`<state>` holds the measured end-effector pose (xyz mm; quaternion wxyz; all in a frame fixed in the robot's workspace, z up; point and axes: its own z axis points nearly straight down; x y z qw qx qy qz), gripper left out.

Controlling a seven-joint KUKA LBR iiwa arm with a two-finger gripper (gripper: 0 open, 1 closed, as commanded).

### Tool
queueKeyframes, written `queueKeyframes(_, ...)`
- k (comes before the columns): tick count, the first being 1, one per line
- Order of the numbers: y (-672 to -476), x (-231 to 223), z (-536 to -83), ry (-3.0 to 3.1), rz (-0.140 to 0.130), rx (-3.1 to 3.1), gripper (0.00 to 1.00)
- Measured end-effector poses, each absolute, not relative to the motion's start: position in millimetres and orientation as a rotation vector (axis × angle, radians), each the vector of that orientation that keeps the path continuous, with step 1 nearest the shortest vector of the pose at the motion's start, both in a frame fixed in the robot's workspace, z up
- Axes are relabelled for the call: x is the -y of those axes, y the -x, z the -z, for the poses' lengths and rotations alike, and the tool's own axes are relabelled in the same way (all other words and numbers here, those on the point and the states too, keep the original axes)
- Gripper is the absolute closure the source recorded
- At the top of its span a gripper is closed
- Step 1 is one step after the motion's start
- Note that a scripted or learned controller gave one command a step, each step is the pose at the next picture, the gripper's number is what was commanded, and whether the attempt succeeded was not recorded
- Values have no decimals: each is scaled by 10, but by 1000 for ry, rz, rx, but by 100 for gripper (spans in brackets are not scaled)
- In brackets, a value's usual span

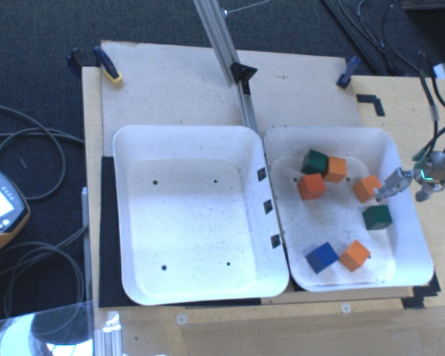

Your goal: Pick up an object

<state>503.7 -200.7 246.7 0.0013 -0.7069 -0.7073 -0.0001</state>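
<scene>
Two shallow white plastic bins sit side by side: left bin (133, 199), right bin (404, 232).

Small blocks, all in the right bin, seven total:
- Orange blocks, three: one at top centre (336, 168), one by the right wall (366, 188), one at the bottom (354, 256).
- Dark green blocks, two: one at top (314, 162), one at right (377, 216).
- Red-orange block, one (311, 187).
- Blue block, one (322, 257).

Blue clamps on the wooden board's back edge, two: left (106, 63), right (348, 72).

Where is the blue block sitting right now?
The blue block lies in the right bin, near its front edge, just left of an orange block and well below the end effector.
</scene>
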Motion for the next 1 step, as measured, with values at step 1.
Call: queueKeyframes(1, -5921, 2157, -1355, 2217, -2, 2225, 0)
